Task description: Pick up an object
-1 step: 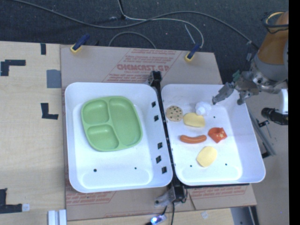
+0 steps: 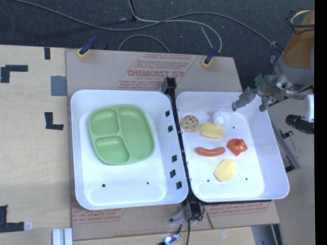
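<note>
Claw [image 2: 251,100] open, hovering over right bin [image 2: 273,180] far corner.

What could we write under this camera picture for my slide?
Robot gripper hovers open over the right bin's far corner, toy foods below; green plate waits left.

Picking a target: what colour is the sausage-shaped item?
Reddish-orange sausage, right bin, clearest in the camera view.

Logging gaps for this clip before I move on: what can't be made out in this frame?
- Hand, camera view: small and dark against the bin rim; open or shut cannot be told.
- Arm, camera view: cut off by the right edge.
- White object, camera view: blends into the white bin; its shape is unclear.
</note>
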Motion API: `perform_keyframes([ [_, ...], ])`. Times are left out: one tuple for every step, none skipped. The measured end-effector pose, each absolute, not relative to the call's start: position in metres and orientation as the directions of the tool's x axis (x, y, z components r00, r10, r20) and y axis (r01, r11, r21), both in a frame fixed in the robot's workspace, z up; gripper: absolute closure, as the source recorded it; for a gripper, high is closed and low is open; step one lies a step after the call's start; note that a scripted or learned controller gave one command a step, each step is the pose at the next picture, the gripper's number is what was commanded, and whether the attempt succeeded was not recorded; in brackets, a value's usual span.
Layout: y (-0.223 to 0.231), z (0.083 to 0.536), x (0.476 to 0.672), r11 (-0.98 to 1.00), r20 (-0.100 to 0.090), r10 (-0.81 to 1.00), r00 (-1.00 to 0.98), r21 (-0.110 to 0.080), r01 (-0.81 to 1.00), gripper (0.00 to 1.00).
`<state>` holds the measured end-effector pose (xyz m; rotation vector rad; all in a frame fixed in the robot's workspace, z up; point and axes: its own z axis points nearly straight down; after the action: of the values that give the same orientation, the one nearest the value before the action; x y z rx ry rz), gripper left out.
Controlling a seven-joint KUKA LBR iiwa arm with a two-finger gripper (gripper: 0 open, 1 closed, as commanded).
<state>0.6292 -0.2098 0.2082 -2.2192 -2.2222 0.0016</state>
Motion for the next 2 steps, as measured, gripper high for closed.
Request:
perform_keyframes([
  [-0.211, 0.156, 0.638, 0.002, -0.001, 1.0, -0.002, -0.005, 1.0, 0.0],
  [-0.213, 0.11, 0.632, 0.001, 0.0, 1.0, -0.001, -0.006, 1.0, 0.0],
])
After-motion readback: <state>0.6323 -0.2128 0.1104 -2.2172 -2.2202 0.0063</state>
